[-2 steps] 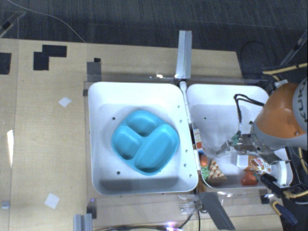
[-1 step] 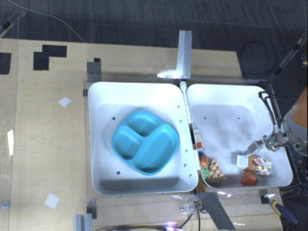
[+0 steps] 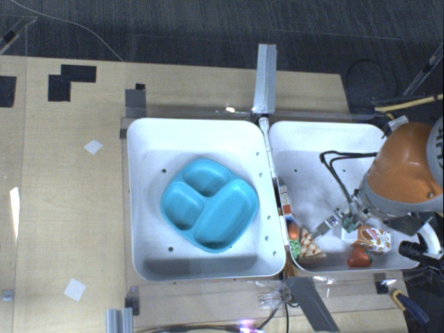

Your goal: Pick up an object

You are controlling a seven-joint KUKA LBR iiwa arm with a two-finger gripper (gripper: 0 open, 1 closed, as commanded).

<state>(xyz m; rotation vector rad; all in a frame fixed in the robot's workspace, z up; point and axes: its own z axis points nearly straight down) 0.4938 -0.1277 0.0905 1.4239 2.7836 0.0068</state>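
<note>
Pizza slice toy (image 3: 310, 247) at right bin (image 3: 305, 144) near-left corner, just beside gripper (image 3: 338, 222); red toy (image 3: 359, 257) and small carton (image 3: 374, 239) near. Jaws' opening: cannot tell. Arm (image 3: 406, 168) reaches in from right, wrist angled down-left.

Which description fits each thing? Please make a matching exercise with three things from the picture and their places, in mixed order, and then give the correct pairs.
Things:
1. blue divided plate
2. pizza slice toy
3. gripper

Places:
A. near the front left corner of the right bin
B. in the middle of the left bin
C. low over the front part of the right bin, above the small items

Pairs: 1-B, 2-A, 3-C
</note>
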